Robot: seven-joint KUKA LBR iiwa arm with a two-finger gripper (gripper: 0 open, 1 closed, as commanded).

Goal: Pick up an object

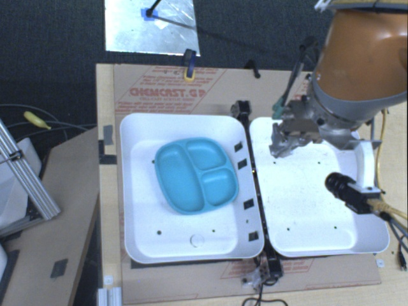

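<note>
**Gripper over the right bin, blue tray lies across the divider**

Camera view: the landmark is the black clipped seam [250, 171] where the two shallow white plastic bins meet. Left of that seam, in the left white bin [137, 234], lies a light-blue, rounded, three-compartment plastic tray [194, 174], flat on the bin floor and near the bin's middle. Its long axis runs slantwise, from the upper right nearest the seam down toward the lower left. A small clear ring-like thing [197, 240] rests below the tray, close to the bin's near wall; too faint to identify.

Right of the seam, the grey-and-orange arm's two-finger gripper [280, 146] hangs low over the upper left part of the right white bin [319, 234], just beside the seam. Its tips blur into one dark metal shape, so I cannot tell whether it is spread or closed, and nothing can be seen held there. A black cylindrical fitting [344, 190] sits over the right bin's far side.

My judgement: the pickup has not been made. The tray lies to the gripper's left and somewhat nearer the camera, across the seam, so the coming move would have to cross that divider and meet the tray's rim across its short axis.
</note>
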